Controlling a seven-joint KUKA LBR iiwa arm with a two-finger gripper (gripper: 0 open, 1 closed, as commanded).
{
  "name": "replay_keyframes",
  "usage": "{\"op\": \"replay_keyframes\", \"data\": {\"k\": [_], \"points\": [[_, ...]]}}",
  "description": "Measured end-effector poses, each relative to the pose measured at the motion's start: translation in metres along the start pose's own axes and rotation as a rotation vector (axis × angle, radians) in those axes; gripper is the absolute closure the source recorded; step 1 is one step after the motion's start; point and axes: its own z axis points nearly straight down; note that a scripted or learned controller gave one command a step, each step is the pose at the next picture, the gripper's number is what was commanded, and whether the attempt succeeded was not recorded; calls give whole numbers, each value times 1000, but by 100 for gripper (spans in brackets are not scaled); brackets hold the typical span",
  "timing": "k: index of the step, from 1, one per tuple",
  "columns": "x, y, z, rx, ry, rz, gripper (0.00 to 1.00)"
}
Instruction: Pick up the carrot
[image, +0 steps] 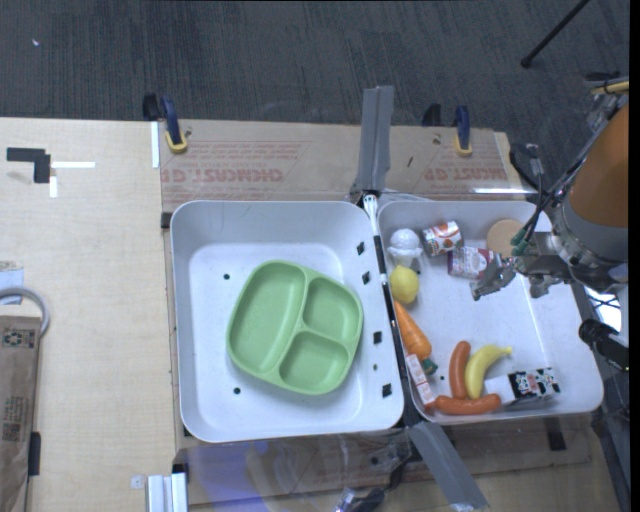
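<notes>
The carrot (412, 332) is orange with a green end. It lies along the left wall of the right bin (560, 340), just below a lemon (404, 284). My gripper (515, 281) hangs over the upper right part of that bin, well to the right of the carrot and apart from it. Its fingers (487, 283) are open, and nothing sits between them.
The right bin also holds a small can (441, 238), a crumpled wrapper (468, 262), a white item (404, 242), a tan disc (505, 236), a banana (483, 365), two red sausages (466, 405) and a small box (532, 384). A green divided plate (296, 327) lies in the left bin (200, 300).
</notes>
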Motion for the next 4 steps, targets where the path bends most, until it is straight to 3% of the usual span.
{"op": "replay_keyframes", "data": {"k": [1, 2, 3, 4], "points": [[23, -36, 137, -2, -1, 105, 0], [17, 67, 135, -4, -1, -170, 0], [20, 4, 136, -3, -1, -264, 0], [13, -35, 128, -32, -23, -598, 0]]}}
